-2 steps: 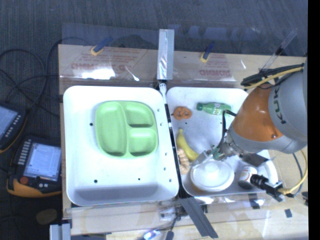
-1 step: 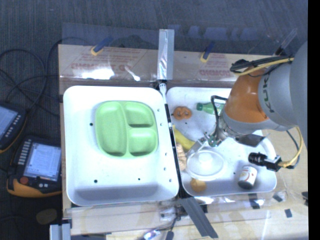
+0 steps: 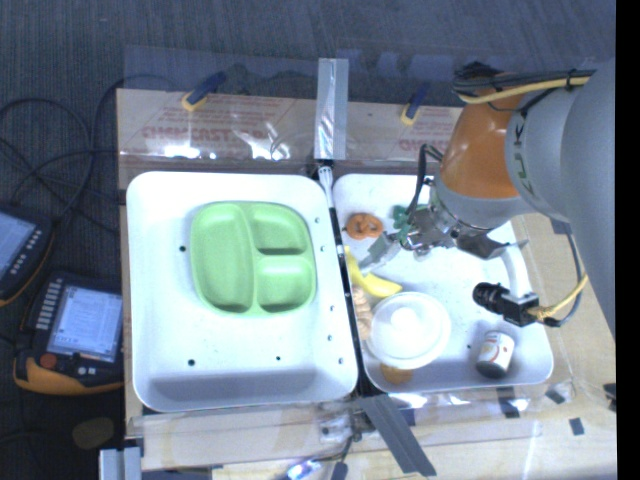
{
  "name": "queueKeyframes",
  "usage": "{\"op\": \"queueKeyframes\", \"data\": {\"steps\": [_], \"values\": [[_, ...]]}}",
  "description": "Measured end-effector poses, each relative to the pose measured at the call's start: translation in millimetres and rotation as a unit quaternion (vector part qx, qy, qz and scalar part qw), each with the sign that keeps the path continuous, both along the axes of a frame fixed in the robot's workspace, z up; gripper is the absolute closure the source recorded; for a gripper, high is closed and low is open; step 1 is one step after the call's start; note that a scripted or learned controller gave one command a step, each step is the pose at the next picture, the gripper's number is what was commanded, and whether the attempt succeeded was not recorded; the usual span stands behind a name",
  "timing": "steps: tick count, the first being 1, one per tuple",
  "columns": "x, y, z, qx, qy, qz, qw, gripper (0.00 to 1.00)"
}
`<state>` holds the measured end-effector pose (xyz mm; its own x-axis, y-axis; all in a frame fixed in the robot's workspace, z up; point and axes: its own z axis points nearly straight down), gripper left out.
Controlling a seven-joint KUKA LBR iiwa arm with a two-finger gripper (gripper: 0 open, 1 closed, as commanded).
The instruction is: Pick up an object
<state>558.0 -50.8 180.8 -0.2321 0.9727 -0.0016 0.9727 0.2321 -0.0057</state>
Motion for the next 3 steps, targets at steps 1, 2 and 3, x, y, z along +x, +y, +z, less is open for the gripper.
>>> {"op": "queueKeyframes", "data": {"steps": [1,2,3], "values": [[-22,-51,-92,0.0003,-0.006,-0.004,1.0,0.0],[57,-57,-93,-0.0015,-0.007,0.143,0.9897,0.0],[58,-56,-85,-0.0023,-0.006,0.144,0.9895,1.0]]}}
